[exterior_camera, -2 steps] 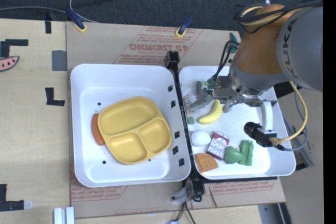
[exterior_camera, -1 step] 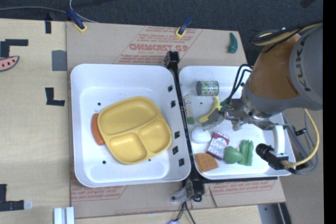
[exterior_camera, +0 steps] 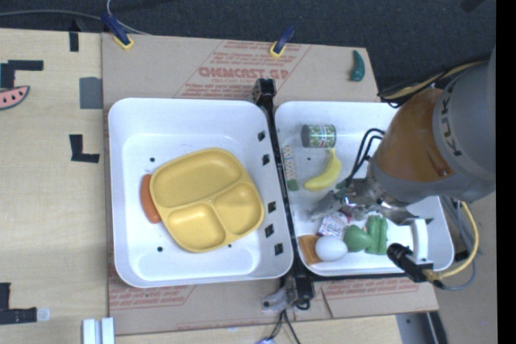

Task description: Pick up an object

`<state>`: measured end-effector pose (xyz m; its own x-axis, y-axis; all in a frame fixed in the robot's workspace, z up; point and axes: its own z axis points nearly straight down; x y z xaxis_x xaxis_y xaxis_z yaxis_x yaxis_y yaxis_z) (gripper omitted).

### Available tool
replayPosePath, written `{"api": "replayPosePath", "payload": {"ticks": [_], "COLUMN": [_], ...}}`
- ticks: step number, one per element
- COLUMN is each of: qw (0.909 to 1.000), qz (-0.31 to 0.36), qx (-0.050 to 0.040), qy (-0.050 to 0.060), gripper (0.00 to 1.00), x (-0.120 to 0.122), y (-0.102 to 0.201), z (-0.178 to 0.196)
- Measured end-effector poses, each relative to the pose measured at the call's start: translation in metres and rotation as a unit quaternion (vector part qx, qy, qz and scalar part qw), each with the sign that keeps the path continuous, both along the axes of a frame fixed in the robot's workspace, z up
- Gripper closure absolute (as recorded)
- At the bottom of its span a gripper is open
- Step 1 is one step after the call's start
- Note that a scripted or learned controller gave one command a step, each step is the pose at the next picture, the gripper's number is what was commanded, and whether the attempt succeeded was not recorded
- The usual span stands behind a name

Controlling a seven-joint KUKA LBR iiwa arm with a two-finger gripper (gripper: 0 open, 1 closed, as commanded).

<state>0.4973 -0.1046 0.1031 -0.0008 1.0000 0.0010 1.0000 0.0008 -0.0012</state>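
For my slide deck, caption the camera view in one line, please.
KUKA arm reaches into the right bin over banana, can and white ball; yellow tray fills the left bin.

arm [exterior_camera: 439,145]: reaching in from right | gripper [exterior_camera: 348,201]: low

even, bright overhead light, soft shadows, mild glare on white bins [exterior_camera: 129,173], slightly blurry.

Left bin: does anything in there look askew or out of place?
The yellow divided tray lies skewed to the left bin's walls, on top of an orange item that pokes out at its left edge. Nothing looks spilled or broken.
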Motion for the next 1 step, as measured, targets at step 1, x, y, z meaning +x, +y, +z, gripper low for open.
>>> {"api": "replayPosePath", "payload": {"ticks": [1], "qw": [1.0000], "qz": [0.000], "qx": [0.0009], "qy": [0.001], "gripper": [0.00], "x": [0.0091], "y": [-0.0093], "z": [-0.0178]}}
